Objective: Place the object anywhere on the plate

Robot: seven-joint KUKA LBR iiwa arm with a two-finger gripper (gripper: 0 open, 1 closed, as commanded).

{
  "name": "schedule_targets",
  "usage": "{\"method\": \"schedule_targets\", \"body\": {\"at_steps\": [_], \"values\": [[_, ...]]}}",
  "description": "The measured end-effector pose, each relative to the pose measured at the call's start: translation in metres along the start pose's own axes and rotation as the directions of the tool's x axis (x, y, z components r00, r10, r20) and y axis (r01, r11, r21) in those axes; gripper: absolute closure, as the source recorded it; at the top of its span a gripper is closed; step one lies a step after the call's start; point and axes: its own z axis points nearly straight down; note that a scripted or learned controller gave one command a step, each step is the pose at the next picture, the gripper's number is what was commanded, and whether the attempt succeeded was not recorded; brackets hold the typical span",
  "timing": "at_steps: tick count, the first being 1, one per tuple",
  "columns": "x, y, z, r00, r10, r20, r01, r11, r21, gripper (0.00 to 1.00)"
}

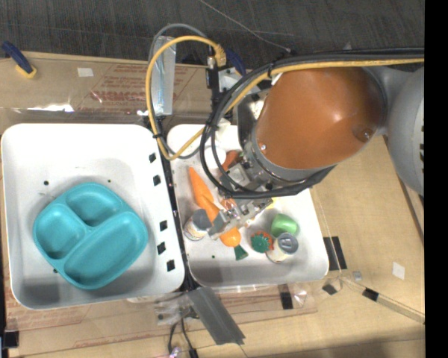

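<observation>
I see my gripper low in the right bin among the toys, beside the carrot, presumably reaching to pick, grip state unreadable, while the teal plate waits at nine o'clock.

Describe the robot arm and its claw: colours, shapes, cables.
The arm is grey, with a large rounded orange band above the wrist. Black cables loop around the wrist, and a yellow cable arcs in from the bench's far side. The claw is a small metallic assembly under the orange section; its detail is too cluttered to make out.
</observation>
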Motion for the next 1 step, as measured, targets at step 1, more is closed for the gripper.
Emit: {"method": "schedule_targets", "body": {"at_steps": [1], "values": [[-0.0611, -0.0176, 0.1112, 0.999, 0.035, 0.005, -0.035, 0.999, -0.001, 1.0]]}}
